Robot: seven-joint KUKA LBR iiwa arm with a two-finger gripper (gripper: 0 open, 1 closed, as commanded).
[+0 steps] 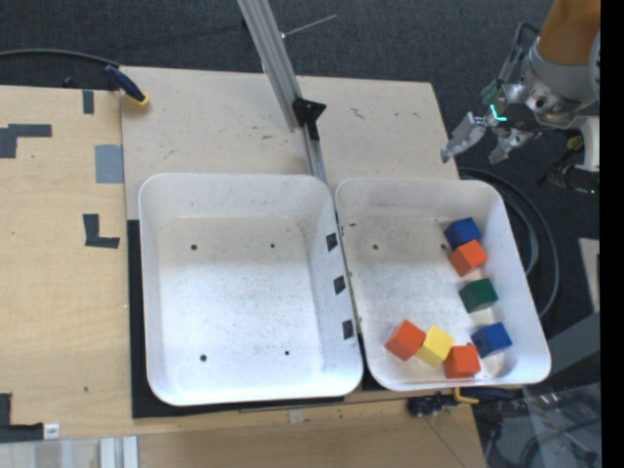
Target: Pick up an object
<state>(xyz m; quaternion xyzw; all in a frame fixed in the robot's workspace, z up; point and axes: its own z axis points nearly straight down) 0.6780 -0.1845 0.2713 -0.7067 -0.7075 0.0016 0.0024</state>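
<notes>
A: Where is the gripper [485, 136]?
B: Beyond the right bin [409, 198], its fingers spread, holding nothing.
A: And the nearest object?
B: The blue cube [462, 231], below it inside that bin.

A robotics lab, by the look of it. Plywood bench [58, 213] patched with grey and black tape marks [107, 162] at nine o'clock, dark carpet [409, 27] running across twelve. An aluminium rail [268, 42] slants down from twelve to the seam between two white bins [161, 203]. Black cables [531, 232] loop at three o'clock, another cable [58, 57] trails in at ten. Small coloured blocks [463, 261] sit in the right bin, test-piece style.
</notes>
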